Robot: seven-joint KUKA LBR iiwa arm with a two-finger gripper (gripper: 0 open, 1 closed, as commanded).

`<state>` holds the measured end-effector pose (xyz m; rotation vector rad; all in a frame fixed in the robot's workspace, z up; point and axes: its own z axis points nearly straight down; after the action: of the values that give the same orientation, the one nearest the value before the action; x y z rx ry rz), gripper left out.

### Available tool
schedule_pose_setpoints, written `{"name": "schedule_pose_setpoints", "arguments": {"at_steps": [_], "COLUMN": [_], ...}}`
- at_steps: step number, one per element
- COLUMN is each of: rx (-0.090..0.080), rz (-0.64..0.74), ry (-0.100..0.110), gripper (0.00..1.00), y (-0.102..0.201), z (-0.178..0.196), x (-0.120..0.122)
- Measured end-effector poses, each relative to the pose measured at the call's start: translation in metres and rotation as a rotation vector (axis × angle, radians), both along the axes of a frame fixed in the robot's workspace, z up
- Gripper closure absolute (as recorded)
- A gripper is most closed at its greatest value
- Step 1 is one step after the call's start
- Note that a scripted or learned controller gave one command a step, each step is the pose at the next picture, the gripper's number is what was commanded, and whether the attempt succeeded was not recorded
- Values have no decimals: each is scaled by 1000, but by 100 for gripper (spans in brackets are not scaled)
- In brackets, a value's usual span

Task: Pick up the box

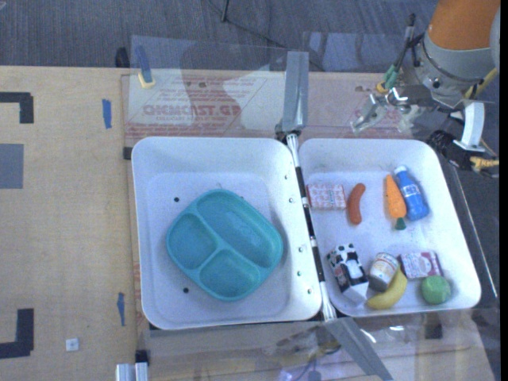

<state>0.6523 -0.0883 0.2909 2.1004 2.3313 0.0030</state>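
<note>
I'm seeing the box [326, 196], small, pinkish-white with red print, lying flat in the right bin [452, 181] near its left wall. The tool [381, 108] is hovering beyond the bin's far rim, fingers spread, grasping nothing.

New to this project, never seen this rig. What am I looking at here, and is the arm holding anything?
One fixed camera looks down at a slant on a bench with two shallow white bins. The grey-and-orange robot arm enters from the right; its gripper hovers above the right bin's far rim, nothing visibly in it. The left bin holds a teal divided plate. The right bin holds a pink box, a sausage, a carrot, a blue bottle, a cow-patterned carton, a can, a banana, a second small box and a green ball.
</note>
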Motion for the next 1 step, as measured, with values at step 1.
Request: {"name": "schedule_pose_setpoints", "arguments": {"at_steps": [1], "rx": [1], "rz": [55], "ry": [3], "gripper": [0], "y": [13], "z": [-104], "x": [-5]}}
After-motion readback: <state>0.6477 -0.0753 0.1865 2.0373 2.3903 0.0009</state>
